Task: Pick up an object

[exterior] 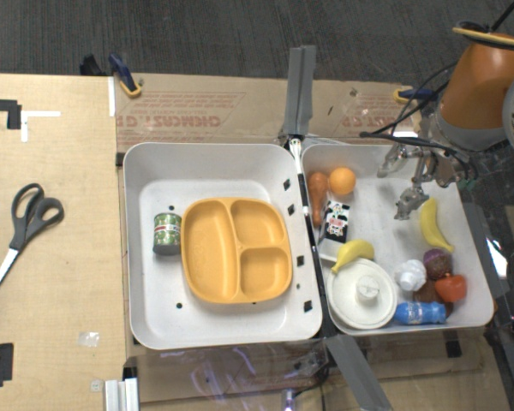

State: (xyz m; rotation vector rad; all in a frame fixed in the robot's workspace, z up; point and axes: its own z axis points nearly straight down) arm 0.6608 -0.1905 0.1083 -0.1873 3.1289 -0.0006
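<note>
My gripper [409,197] hangs over the back right part of the right bin [373,165], fingers open and nothing between them. Just below and to its right lies a yellow banana [434,223]. Along that bin's left side sit an orange [343,181], an orange carrot-shaped piece [317,185] and a small black-and-white carton [337,221]. Nearer the front are a second yellow fruit [353,252], a white round lidded bowl [362,291], a blue bottle [420,313], a white crumpled item [409,274], a dark plum [438,262] and a red tomato [451,288].
The left bin [146,306] holds a yellow divided plate [237,249] and a green can [166,232] at its left. Scissors [26,217] lie on the wooden bench at far left. A blue clamp [124,74] sits at the cardboard's back edge.
</note>
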